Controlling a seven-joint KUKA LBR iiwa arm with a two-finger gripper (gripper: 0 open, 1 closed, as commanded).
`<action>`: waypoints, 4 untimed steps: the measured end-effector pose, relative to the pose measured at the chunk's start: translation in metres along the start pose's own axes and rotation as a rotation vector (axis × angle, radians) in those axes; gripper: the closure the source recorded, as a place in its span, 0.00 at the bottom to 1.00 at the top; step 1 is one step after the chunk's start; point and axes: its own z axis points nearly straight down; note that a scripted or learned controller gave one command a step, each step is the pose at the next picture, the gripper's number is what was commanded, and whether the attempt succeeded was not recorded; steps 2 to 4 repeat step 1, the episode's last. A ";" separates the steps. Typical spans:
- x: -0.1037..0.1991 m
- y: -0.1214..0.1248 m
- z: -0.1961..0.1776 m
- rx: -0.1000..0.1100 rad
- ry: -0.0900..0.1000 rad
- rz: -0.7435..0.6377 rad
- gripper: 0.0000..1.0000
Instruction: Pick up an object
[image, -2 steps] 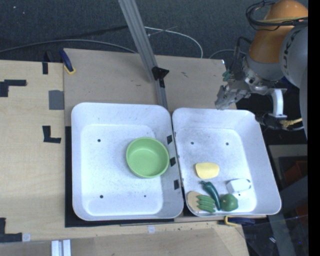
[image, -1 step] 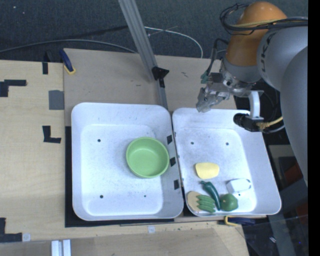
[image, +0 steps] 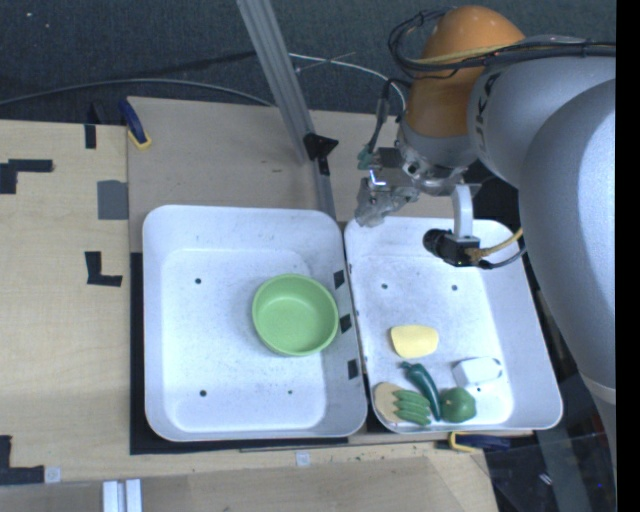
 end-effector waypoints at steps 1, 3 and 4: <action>0.053 0.006 0.009 -0.001 0.000 0.000 1.00; 0.053 0.006 0.009 -0.001 0.000 0.000 1.00; 0.053 0.006 0.009 -0.001 0.000 0.000 1.00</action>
